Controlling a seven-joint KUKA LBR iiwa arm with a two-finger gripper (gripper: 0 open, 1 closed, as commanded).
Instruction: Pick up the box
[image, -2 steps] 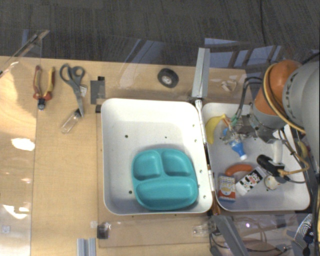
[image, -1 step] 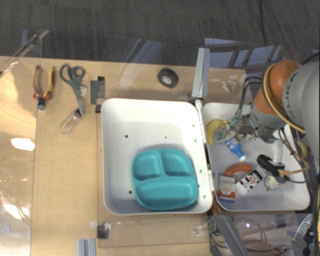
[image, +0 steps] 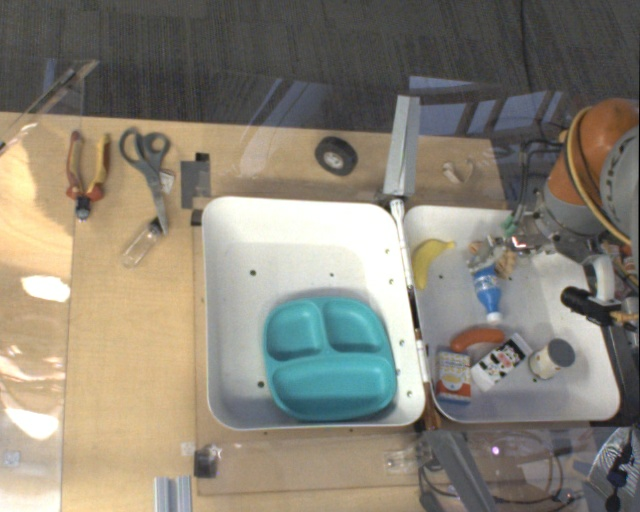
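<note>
A small orange-and-white box (image: 453, 375) lies at the front left corner of the right bin (image: 580, 405). Against its right side rests a black-and-white box (image: 499, 362), tilted, with a red object (image: 482, 337) just behind them. My gripper (image: 505, 245) hangs over the back middle of the right bin, well behind both boxes and just above a blue bottle (image: 487, 292). The arm (image: 600, 160) with its orange band comes in from the right. I see nothing held between the gripper's tips.
A yellow banana (image: 430, 258) lies at the right bin's back left and a pale round cup (image: 551, 359) at the front right. A teal divided tray (image: 328, 360) sits in the left bin (image: 230, 300). Scissors (image: 150, 165), pliers (image: 85, 170) and a tape roll (image: 336, 155) lie on the bench.
</note>
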